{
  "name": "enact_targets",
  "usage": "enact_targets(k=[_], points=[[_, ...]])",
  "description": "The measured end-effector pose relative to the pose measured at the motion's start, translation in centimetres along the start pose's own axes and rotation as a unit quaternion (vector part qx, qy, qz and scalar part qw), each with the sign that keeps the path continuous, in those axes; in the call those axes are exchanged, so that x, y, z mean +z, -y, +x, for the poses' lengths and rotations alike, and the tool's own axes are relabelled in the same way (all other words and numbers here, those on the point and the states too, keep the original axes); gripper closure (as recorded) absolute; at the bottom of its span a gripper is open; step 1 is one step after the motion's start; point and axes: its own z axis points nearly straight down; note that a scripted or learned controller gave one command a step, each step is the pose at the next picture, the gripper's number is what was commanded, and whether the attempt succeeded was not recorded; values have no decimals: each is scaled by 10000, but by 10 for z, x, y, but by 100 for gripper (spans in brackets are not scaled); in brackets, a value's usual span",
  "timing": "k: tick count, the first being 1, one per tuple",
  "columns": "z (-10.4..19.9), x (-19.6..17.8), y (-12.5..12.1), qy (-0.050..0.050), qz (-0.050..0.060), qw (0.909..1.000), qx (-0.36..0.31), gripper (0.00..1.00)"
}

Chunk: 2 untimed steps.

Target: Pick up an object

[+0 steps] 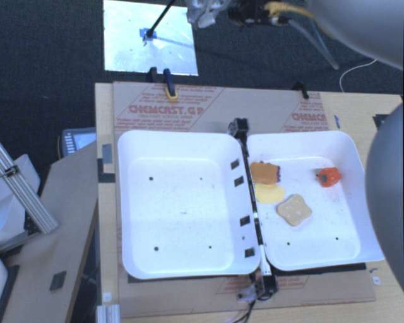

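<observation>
- Two shallow white bins are seen side by side on a bench, the left bin and the right bin.
- In the right bin, an orange-brown item lies near the dividing edge, with a pale yellow piece just below it.
- A tan toast-shaped piece lies near the yellow piece.
- A small red-orange object rests well apart, toward the right wall.
- The gripper is seen at the top edge, above the bins; its fingers cannot be made out.
- Part of the grey arm is seen at the upper right.
</observation>
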Motion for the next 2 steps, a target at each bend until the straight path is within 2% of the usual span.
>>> enact_targets(k=[1,2], points=[[-99,32,107,19,55,9999,91,100],[-26,34,67,5,35,10000,13,100]])
